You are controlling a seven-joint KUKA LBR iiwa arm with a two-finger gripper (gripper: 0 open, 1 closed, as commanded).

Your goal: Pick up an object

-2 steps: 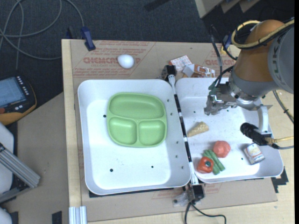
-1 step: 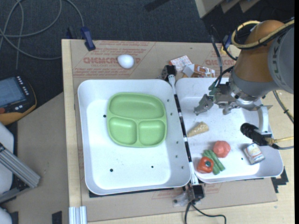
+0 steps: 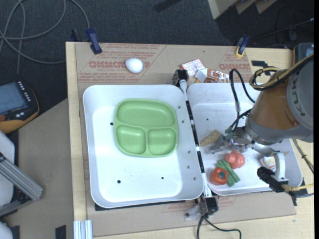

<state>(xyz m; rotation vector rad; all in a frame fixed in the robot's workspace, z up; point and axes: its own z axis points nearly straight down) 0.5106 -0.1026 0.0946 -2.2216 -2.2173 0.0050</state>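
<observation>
The pick looks not yet made: the hand (image 3: 230, 139) hangs low in the right bin (image 3: 209, 103), its opening unclear, near the tomato (image 3: 235, 159) and pepper (image 3: 220, 176), which lie unlifted.

1. Left bin (image 3: 99, 148) and right bin (image 3: 209, 103): white, smooth, plastic by the look, faintly glossy.
2. Green tray (image 3: 146, 127): smooth moulded plastic, soft sheen, three compartments.
3. Bench board (image 3: 129, 59): matt tan cardboard or fibreboard, printed with red lettering.
4. Arm (image 3: 279, 108): orange band smooth and satin; grey casing smooth, plastic or painted metal, cannot tell which.
5. Toy tomato (image 3: 234, 159) and red-and-green toy vegetable (image 3: 223, 175): smooth, glossy, plastic-looking.
6. White egg-shaped thing (image 3: 133, 64): smooth, slightly shiny.
7. Floor (image 3: 50, 14): dark, matt, rough like carpet.
8. Clamps (image 3: 92, 40): blue, smooth plastic.
</observation>
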